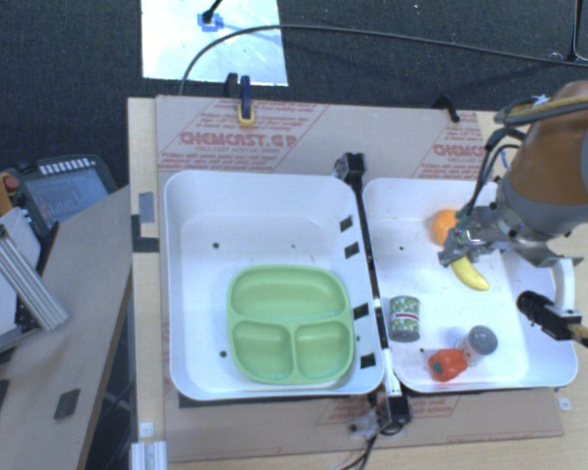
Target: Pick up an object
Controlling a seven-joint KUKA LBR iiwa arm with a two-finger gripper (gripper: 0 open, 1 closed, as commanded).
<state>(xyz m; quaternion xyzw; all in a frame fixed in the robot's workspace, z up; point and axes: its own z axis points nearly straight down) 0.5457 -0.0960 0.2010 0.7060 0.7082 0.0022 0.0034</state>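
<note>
Nearest to us, along the lower edge of the view, lies the front rim of the surface (274, 414), a pale board that carries everything else. On it we see two shallow white bins side by side: the left bin (191, 262) and the right bin (539, 360), their inner walls touching along a line of black clips. The grey arm (559, 164), with its orange band, reaches in from the right and hangs over the upper part of the right bin. In the left bin we find a green divided plate (289, 323), lying flat toward the front, with one long compartment behind and two smaller ones in front. The hand (463, 248) sits low over the right bin, just above the upper end of a yellow banana (471, 274), which lies tilted on the bin floor; we cannot tell whether the hand is spread or pressed together, and we see nothing between its tips. Just beside the hand, toward the back, rests an orange fruit (443, 225). Near the dividing wall stands a small can (404, 318) with a green label. Toward the front of that bin lie an orange-red object (448, 363) and, touching it, a small grey round piece (482, 340).
</note>
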